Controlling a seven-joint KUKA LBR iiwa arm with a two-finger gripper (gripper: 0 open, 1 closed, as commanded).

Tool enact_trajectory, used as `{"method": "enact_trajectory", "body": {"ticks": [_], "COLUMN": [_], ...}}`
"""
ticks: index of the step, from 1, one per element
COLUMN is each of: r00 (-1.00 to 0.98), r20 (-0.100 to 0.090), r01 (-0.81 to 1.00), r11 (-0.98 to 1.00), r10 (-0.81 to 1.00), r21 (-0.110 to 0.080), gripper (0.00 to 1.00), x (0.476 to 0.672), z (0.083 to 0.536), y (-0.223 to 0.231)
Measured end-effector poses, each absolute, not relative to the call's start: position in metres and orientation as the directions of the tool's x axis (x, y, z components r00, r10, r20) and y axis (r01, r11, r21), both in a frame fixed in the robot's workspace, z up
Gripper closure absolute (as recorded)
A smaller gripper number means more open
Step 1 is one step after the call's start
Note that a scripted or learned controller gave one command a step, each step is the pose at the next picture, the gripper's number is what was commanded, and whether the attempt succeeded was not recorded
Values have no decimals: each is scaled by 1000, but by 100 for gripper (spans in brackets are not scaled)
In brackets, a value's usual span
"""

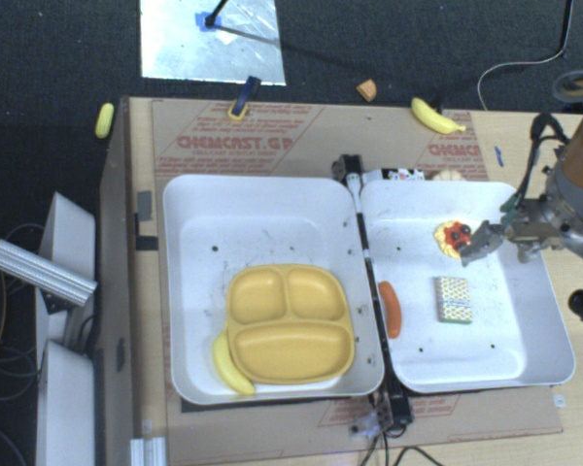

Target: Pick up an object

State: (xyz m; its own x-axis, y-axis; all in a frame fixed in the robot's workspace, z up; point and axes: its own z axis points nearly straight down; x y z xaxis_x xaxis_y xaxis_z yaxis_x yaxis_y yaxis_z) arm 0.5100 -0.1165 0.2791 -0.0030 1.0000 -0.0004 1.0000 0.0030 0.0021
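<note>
Dark carpet lies all around a brown bench (pixel 272 129), and two white bins sit on it side by side.

From the one camera, looking down, the left bin (pixel 189 221) holds a yellow plate with three parts (pixel 290 321). A yellow banana (pixel 228 365) lies at the plate's seven o'clock, touching its edge.

The right bin (pixel 539 343) holds three small things. A little toy with yellow and red on it (pixel 453 238) sits at about twelve o'clock from the bin's middle. A small checked block (pixel 454 299) lies close to the middle. An orange hot dog shape (pixel 391 309) lies at nine o'clock, right by the wall between the bins.

The grey arm comes in from three o'clock. Its claw (pixel 484 241) is just beside the yellow and red toy, at the toy's three o'clock. I cannot tell if the claw is open or closed, or if it touches the toy.

That toy looks like the thing to pick. I think it is light and a bit bumpy, so it may roll or slip. Pinching it across its middle seems best. The checked block looks flat and stiff and may be easier to hold by its two long sides.

Another banana (pixel 435 116) lies on the bench at twelve o'clock, outside the bins.
</note>
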Motion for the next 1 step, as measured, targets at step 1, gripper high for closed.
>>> {"method": "enact_trajectory", "body": {"ticks": [1], "r00": [-1], "r20": [0], "r01": [1000], "r11": [1], "r10": [1000], "r21": [0], "gripper": [0], "x": [535], "z": [184], "y": [-150]}}
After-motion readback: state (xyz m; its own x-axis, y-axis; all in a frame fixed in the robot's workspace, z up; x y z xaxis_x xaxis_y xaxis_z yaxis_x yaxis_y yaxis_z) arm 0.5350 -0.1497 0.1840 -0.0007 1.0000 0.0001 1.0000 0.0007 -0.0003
